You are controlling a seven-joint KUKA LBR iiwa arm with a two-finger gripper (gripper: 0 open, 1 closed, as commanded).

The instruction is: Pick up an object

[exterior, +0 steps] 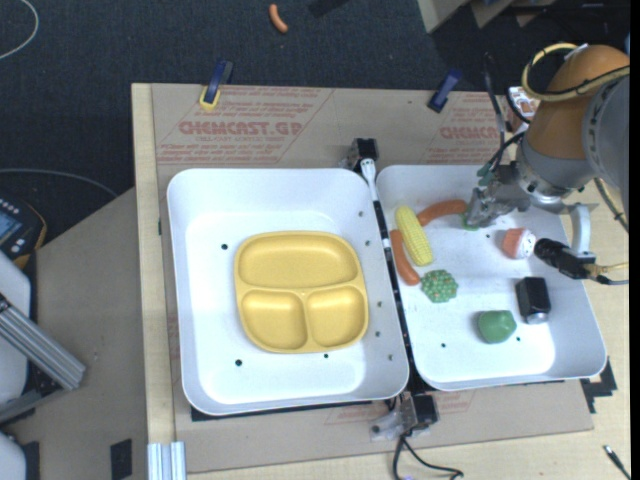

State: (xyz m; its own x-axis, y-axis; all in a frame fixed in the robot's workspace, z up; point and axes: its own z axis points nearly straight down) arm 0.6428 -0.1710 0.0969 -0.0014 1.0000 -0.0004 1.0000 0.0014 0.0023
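Gripper (481, 211) low in right bin (570, 358), grip hidden, cannot tell. Bumpy yellow corn (413, 235), knobbly broccoli (439, 287), smooth yellow plate (299, 290) in left bin (200, 368).

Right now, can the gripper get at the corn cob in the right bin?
Probably yes. The gripper sits low in the right bin, near the corn cob, which lies uncovered; an orange sausage lies close alongside.
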